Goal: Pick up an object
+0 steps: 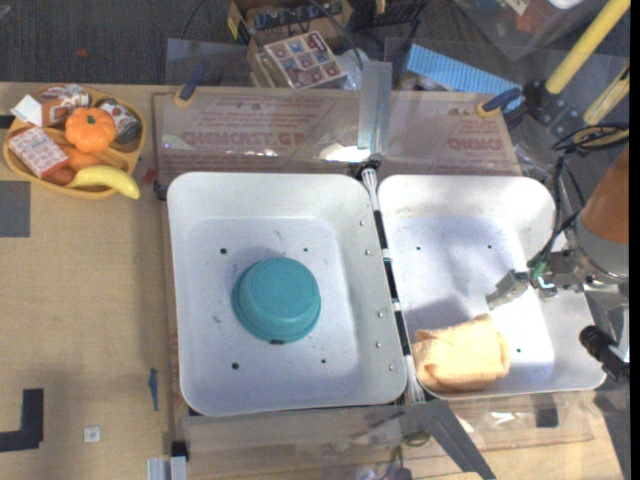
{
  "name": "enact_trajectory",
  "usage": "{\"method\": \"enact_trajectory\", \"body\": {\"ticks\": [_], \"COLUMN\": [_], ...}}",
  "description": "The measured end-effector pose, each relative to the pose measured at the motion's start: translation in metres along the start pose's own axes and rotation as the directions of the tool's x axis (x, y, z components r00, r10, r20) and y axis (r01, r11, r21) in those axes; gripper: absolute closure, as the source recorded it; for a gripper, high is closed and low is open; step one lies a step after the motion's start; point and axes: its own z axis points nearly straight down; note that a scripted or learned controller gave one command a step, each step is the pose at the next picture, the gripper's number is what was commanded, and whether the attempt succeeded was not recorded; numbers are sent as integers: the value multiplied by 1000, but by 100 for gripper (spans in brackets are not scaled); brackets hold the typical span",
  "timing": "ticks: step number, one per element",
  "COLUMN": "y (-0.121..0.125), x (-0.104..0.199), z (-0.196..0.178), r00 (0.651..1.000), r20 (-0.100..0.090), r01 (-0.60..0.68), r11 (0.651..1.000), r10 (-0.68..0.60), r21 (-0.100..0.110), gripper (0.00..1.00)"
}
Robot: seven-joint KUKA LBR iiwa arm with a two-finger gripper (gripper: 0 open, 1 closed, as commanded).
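One yellow sponge (462,358) in right bin (470,208), long axis left-right. One teal bowl (278,299), upside down, in left bin (200,208). Gripper (508,290) above sponge; finger state: can't tell.

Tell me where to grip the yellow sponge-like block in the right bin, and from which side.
Grip the yellow block across its short width, coming straight down from above. It lies flat against the right bin front wall, so a sideways approach looks blocked. The gripper hovers close behind it.
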Motion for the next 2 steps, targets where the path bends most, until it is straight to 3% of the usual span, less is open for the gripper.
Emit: {"method": "enact_trajectory", "body": {"ticks": [1, 2], "y": [-25, 6], "x": [35, 49], "z": [51, 51], "r00": [988, 999], "r20": [6, 6], "r01": [156, 44], "r11": [988, 999], "r10": [-156, -44], "r21": [-12, -9], "gripper": [0, 0]}}
